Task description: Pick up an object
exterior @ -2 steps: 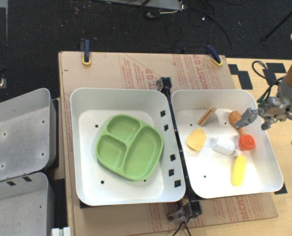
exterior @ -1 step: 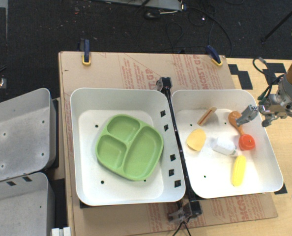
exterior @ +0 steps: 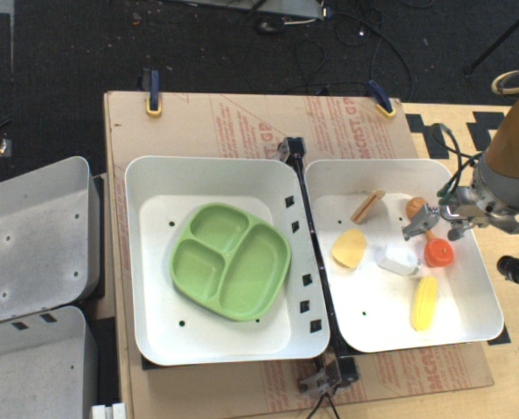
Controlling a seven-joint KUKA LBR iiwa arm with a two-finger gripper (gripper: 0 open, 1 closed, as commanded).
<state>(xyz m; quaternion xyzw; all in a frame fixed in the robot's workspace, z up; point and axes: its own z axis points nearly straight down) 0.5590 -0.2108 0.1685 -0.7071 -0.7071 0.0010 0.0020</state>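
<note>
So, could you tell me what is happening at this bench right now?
A robot arm reaches in from the right, its end effector low over the right bin, close to an orange-brown piece and a red-orange round item. Nothing is visibly held. Also in that bin are a yellow corn cob, a pale yellow piece, a white object and a tan stick. The left bin holds a green divided plate.

We look down from one fixed camera above the surface (exterior: 242, 125), tilted at a slant, far enough back to take in both white bins (exterior: 146, 260) to the left of the claw (exterior: 436, 219).
</note>
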